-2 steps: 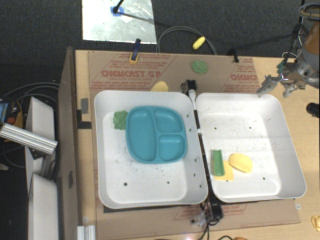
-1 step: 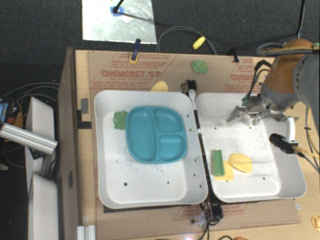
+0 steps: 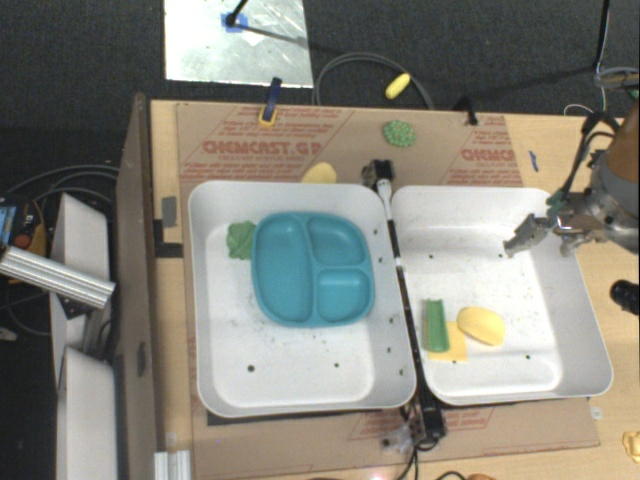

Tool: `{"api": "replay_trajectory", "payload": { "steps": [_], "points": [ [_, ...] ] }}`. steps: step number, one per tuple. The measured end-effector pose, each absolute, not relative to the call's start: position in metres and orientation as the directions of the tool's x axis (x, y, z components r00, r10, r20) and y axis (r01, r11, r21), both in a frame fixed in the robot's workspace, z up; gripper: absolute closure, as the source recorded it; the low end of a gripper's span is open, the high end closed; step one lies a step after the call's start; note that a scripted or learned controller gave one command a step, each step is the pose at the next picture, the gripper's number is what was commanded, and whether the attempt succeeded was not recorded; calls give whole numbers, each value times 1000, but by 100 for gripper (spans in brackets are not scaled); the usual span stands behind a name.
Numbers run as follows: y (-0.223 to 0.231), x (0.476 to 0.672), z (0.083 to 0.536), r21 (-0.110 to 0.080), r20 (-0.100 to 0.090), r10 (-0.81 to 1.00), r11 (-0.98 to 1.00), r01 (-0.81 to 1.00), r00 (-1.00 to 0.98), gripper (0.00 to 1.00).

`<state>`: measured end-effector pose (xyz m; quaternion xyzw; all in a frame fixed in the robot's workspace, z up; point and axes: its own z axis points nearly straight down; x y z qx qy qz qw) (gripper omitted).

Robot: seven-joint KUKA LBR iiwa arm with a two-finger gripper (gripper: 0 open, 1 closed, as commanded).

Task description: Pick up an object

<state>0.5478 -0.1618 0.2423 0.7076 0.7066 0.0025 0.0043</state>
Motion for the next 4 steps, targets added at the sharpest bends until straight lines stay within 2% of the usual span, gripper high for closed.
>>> {"api": "replay_trajectory", "payload": {
  "steps": [1, 2, 3, 4],
  "points": [
    [-108, 504, 107, -12, 6, 1000, 2, 1000, -2, 0],
    [-171, 534, 192, 11, -6, 1000, -3, 1000, 3, 0],
    [-50, 556, 188, 3, 5, 1000, 16, 1000, -16, 0],
    [-84, 528, 98, -7, 1, 1000, -2, 1000, 2, 0]
  ]
}}
